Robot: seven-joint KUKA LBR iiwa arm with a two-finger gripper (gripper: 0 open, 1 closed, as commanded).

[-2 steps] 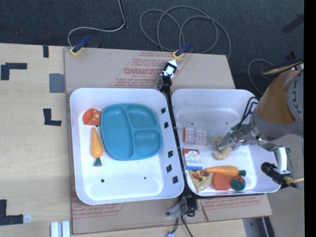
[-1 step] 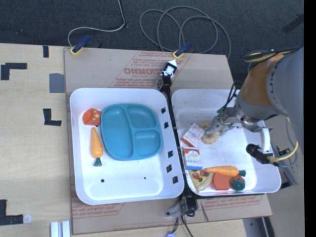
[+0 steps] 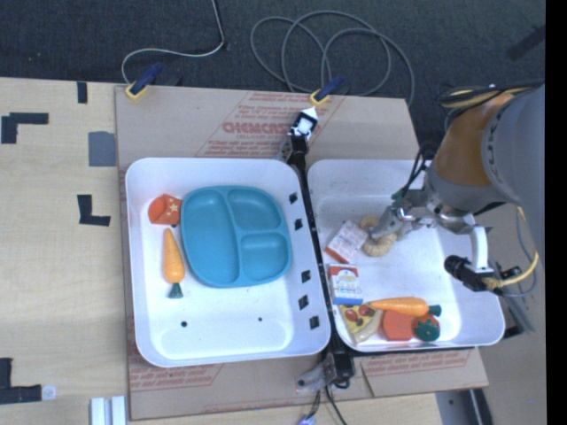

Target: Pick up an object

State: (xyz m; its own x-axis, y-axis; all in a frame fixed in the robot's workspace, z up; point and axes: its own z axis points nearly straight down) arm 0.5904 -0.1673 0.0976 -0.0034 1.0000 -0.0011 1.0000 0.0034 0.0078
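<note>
Dark carpet [image 3: 80, 16], looped cable [image 3: 332, 56] — pale wooden bench [image 3: 53, 264]

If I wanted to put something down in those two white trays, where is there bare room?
Left tray: a bare strip between the blue plate and the near rim. Right tray: bare floor at the far-left corner. Crowded along its near edge: pizza slice, carrot, tomato; the claw works mid-tray.
</note>
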